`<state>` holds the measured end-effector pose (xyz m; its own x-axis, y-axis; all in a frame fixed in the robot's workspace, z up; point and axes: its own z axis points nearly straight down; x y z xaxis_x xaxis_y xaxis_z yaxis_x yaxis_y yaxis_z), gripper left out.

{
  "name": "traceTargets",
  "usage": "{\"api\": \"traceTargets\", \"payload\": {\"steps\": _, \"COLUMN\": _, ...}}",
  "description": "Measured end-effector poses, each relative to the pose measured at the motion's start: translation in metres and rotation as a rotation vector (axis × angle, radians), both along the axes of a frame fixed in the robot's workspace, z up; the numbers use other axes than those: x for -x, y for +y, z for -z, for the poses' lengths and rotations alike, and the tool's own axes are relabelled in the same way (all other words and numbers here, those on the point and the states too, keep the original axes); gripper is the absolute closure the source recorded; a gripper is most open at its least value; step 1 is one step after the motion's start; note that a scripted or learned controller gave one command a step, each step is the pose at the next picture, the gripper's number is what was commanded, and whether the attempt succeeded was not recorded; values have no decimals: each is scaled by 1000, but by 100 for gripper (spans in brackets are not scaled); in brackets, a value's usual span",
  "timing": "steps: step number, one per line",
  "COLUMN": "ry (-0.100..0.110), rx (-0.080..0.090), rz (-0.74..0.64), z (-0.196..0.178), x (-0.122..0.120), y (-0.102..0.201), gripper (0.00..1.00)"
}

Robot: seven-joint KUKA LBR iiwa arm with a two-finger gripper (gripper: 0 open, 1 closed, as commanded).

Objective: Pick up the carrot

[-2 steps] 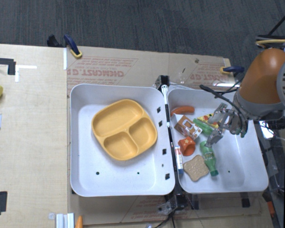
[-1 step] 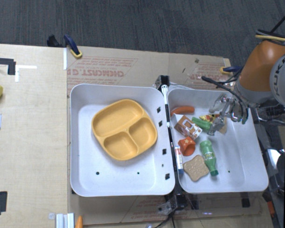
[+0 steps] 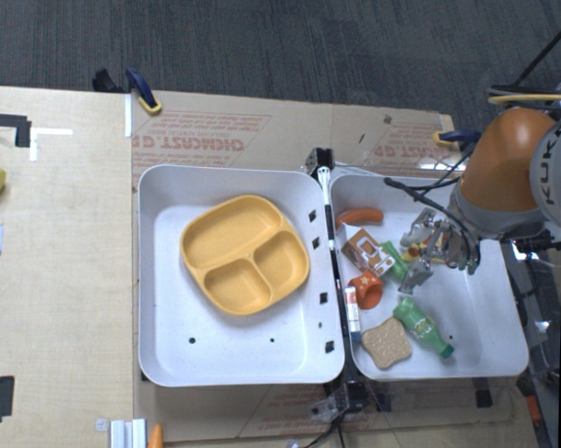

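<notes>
Carrot-wise, that orange tapered plastic carrot (image 3: 361, 215) lay untouched at the right white bin's (image 3: 497, 350) back-left corner; the gripper (image 3: 417, 266) hovered nearby, probably lining up, couldn't tell fingers' state.

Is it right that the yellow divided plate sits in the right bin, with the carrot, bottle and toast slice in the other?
Not quite. The camera view shows the yellow divided plate in the left bin. The carrot, green bottle and toast slice lie in the right bin.
</notes>
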<state>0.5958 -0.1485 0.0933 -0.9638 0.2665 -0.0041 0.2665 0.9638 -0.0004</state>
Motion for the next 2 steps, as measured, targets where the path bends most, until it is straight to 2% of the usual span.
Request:
{"api": "traceTargets", "payload": {"steps": 1, "ry": 2, "rx": -2, "rz": 249, "z": 1, "x": 55, "y": 49, "gripper": 0}}
{"api": "traceTargets", "payload": {"steps": 2, "ry": 0, "rx": -2, "rz": 376, "z": -99, "x": 81, "y": 126, "gripper": 0}}
